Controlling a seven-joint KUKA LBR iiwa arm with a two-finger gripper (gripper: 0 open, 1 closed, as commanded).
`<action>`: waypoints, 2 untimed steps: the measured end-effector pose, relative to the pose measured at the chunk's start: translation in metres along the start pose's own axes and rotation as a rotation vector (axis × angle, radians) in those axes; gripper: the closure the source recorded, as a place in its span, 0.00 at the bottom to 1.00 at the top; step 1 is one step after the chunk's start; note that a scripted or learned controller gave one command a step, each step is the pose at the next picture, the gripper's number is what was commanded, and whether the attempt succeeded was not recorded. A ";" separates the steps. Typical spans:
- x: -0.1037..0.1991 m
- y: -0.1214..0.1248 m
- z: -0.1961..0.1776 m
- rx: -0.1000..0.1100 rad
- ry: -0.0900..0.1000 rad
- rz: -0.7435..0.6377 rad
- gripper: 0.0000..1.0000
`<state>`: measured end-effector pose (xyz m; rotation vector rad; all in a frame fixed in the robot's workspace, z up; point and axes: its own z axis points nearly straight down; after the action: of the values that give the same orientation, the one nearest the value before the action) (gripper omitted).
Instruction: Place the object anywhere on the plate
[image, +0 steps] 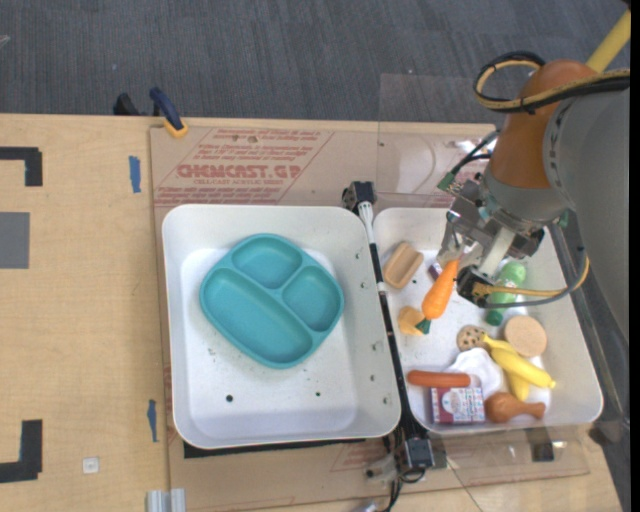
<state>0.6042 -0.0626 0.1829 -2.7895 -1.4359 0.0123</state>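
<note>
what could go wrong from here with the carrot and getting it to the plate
1. The hand seems to pinch only the top end of the carrot, which hangs tilted below it; it could swing or slip out on the way.
2. The teal plate lies in the left bin, so the carrot must cross the bins' rims; carried low, it could catch.
3. If dropped now, it would fall back among the toys, beside the bread slice.

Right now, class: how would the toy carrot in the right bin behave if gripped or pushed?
The carrot looks like smooth moulded plastic, so probably stiff and light. Its tapered, rounded body might slip between the gripper fingers, or roll if nudged sideways.
</note>
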 end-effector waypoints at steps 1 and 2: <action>0.051 -0.074 -0.003 -0.016 -0.004 0.261 1.00; 0.096 -0.145 -0.013 0.005 0.001 0.256 1.00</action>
<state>0.5419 0.0995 0.1967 -2.9467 -1.0662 0.0158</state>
